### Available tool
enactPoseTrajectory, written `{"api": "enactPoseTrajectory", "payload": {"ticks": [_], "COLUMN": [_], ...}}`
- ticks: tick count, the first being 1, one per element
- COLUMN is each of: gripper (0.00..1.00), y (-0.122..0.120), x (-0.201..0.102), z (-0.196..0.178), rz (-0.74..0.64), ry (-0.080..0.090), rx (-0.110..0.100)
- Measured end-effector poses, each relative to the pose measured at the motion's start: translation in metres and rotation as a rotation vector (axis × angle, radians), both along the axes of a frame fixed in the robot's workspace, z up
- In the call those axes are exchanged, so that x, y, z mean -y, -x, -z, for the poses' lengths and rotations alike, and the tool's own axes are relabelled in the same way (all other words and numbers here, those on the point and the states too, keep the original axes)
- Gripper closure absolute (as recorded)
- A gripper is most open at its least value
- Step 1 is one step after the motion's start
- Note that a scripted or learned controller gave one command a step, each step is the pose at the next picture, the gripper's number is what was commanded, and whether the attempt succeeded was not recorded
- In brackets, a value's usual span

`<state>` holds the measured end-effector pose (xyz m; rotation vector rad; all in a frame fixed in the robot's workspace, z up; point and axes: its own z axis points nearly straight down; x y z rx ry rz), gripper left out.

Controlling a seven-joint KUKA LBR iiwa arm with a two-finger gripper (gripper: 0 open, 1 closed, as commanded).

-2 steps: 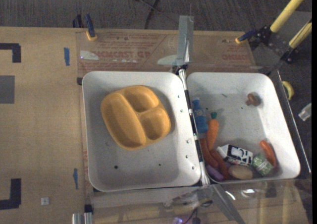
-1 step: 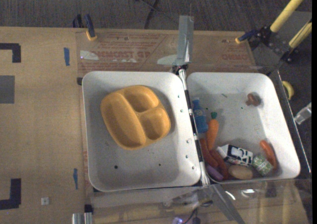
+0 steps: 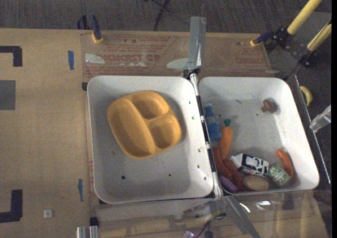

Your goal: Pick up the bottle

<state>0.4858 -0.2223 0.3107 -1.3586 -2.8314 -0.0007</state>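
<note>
A small blue bottle [image 3: 212, 124] lies on its side in the right bin [image 3: 247, 92], tight against that bin's left wall. Its cap end points toward the back. An orange carrot [image 3: 226, 140] with a green top lies just to the bottle's right, nearly touching it.
The right bin's front holds reddish sausages [image 3: 221, 163], a purple piece [image 3: 229, 183], a white-and-black carton [image 3: 251, 164], a potato [image 3: 256, 182], a green can [image 3: 279, 175] and an orange piece [image 3: 285, 161]. A brown lump [image 3: 269, 105] sits at the back. A yellow divided plate [image 3: 143, 124] lies in the left bin [image 3: 158, 184].
</note>
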Motion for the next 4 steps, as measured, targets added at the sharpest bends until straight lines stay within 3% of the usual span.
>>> {"api": "enactPoseTrajectory", "payload": {"ticks": [1, 3, 4], "gripper": [1.00, 1.00, 1.00], "y": [0.005, 0.005, 0.006], "x": [0.000, 0.000, 0.001], "z": [-0.007, -0.002, 0.004], "rz": [-0.128, -0.235, -0.508], "ry": [0.002, 0.002, 0.001], "rx": [0.004, 0.003, 0.003]}}
